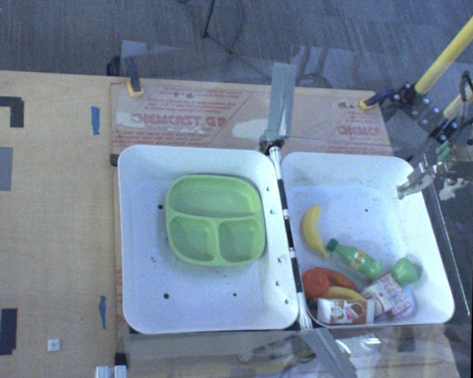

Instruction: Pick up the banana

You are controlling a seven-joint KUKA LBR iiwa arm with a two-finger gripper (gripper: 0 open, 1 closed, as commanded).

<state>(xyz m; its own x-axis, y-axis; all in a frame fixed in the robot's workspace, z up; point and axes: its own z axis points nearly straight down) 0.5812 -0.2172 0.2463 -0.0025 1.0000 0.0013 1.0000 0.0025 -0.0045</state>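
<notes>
We judge the task as barely begun: the banana (313, 230) lies untouched on the floor of the right bin (376, 178), and everything from reaching to lifting is left to do. The gripper (423, 177) hangs at that bin's far right corner, over the rim, well apart from the fruit. It is small and blurred there, and we cannot tell how it stands.

The banana rests near the bin's left wall, just beside the divider between the two bins, about midway along that wall. Its long axis runs roughly from the far edge toward the near edge, with a slight lean. The upper tip points toward the far edge, the lower tip toward the near right, and the curve bulges toward the left wall. Nothing touches it.

Toward the near edge of the same bin sits a cluster: a green bottle (355, 259) just beside the banana's lower tip, a tomato (316, 282), a small carton (345, 310), a packet (391, 296) and a green pepper (406, 270) further right. The left bin (140, 282) holds a green divided plate (215, 220).

To finish, we think the arm must cross the bin toward its left wall, come down with the grasp set across the short width of the fruit, close, and lift clear of the bottle.
</notes>
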